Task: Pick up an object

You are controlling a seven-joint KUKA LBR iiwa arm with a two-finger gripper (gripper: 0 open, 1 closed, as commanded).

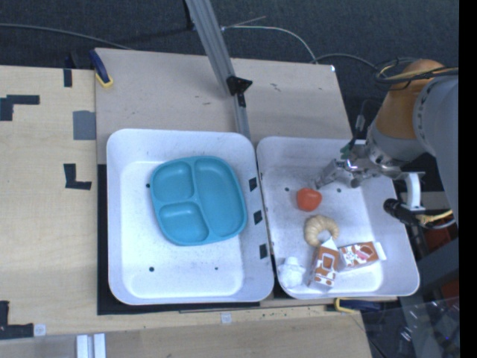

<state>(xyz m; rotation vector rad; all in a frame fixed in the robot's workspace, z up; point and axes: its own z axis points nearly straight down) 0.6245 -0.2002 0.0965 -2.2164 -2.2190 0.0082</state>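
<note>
Just left of the spread, empty fingers (333,177) lies the red tomato (308,198).

Light plywood surface (171,88) with black tape marks (22,104) at left. Dark carpet floor (89,10) behind it, thin cables (287,34) trailing across. Slanted aluminium rail (209,32) mounted mid-board. Even, diffuse lighting.

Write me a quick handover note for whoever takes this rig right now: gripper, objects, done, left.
Gripper: open, holding nothing, low over the right bin, just right of the tomato.
Objects: tomato, croissant, two small cartons and a white crumpled piece, all in the right bin. Blue divided plate in the left bin.
Done: approach only.
Left: grasp and lift one object; the tomato looks nearest.
</note>
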